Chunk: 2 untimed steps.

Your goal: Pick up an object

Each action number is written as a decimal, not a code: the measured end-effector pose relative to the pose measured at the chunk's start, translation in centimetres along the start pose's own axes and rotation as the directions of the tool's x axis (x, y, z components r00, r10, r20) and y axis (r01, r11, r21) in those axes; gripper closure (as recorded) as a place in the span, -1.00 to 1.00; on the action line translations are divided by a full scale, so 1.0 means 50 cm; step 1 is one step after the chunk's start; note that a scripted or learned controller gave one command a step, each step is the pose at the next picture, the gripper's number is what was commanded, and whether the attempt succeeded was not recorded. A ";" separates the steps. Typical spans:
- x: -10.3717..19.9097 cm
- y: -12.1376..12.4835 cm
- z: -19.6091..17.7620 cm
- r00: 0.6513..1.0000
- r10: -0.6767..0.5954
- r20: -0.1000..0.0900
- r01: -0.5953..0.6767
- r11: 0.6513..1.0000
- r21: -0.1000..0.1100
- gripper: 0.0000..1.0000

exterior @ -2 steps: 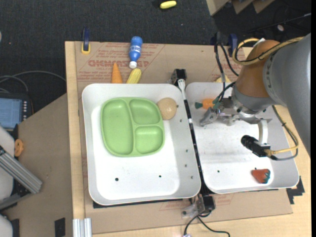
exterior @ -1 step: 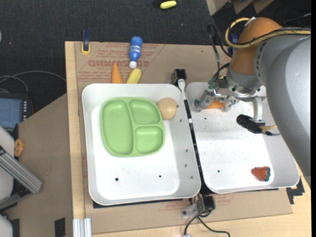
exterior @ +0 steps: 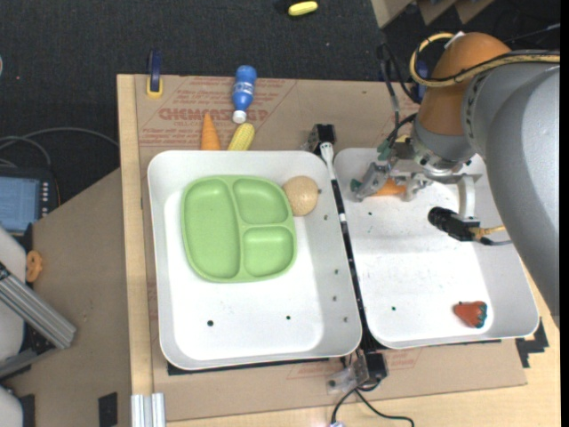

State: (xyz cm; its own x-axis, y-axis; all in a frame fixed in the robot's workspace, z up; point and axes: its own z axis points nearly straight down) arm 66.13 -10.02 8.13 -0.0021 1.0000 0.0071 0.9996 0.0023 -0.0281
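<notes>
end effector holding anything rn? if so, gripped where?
Cannot be told. The end effector sits low over a small orange object at the far edge of the right white bin, but no grip is visible.

Bulky grey arm [exterior: 520, 140] with an orange band [exterior: 458, 69], yellow and black cables looped beside it.

Red print on cardboard sheet [exterior: 293, 96], partly legible: "CHEMASS…".

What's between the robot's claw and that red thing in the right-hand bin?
Nothing visible. The gripper is at the far end of the right bin, the red object lies near its front right corner, and bare white floor runs between them. The grey arm overhangs the bin's right side.
</notes>
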 end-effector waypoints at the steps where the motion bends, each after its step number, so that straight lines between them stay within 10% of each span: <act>1: 0.006 -0.001 0.000 1.000 0.003 0.007 -0.003 1.000 -0.001 -1.00; 2: 0.004 0.000 0.001 1.000 0.002 0.004 -0.002 1.000 -0.001 -1.00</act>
State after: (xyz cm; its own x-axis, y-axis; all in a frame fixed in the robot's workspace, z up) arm 66.10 -9.81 8.09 -0.0003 1.0000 0.0026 0.9996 0.0003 -0.0266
